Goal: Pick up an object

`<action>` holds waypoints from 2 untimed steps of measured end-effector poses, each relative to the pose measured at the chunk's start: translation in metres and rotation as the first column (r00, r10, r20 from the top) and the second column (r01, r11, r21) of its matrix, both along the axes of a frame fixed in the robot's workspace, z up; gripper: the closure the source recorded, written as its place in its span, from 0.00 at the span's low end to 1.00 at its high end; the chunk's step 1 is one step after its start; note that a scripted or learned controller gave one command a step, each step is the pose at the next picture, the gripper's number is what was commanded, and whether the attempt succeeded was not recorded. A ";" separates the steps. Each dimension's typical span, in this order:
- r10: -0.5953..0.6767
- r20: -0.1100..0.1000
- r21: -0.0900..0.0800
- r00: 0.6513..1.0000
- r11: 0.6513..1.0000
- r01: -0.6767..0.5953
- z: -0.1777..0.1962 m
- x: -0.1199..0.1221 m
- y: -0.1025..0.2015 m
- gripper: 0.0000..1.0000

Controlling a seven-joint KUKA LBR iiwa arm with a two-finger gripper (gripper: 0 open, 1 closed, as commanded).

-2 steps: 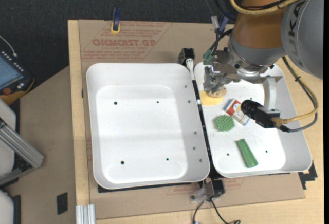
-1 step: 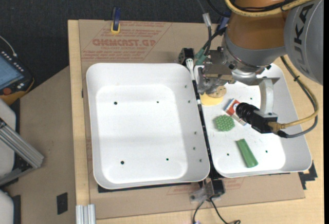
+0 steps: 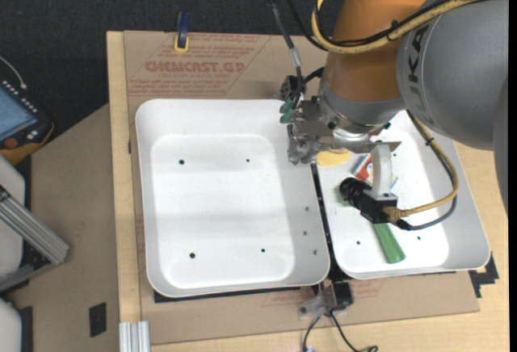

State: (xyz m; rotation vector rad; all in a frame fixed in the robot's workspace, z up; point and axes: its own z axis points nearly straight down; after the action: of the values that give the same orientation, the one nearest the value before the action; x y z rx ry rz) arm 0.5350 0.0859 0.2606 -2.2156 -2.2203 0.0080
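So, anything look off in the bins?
Nothing stands out. The green stick and yellow piece lie inside the right bin, nothing spilled over a rim. The arm hides part of that bin, so I can't vouch for what's under it.

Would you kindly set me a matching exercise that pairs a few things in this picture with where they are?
Things:
1. green stick
2. pale yellow piece
3. blue clip
4. gripper

Places:
A. on the cardboard, at its far edge
B. by the seam between left bin and right bin
C. in the right bin, near its front rim
D. in the right bin, in its far half

Pairs: 1-C, 2-D, 3-A, 4-B.
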 end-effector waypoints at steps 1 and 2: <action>-0.009 0.007 -0.001 1.000 1.000 0.009 0.040 -0.047 -0.068 1.00; -0.006 0.003 0.000 1.000 1.000 0.006 0.023 -0.056 -0.096 1.00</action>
State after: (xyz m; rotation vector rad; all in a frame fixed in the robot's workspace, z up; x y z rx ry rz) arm 0.4787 -0.0099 0.2835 -2.2237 -2.2153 0.0037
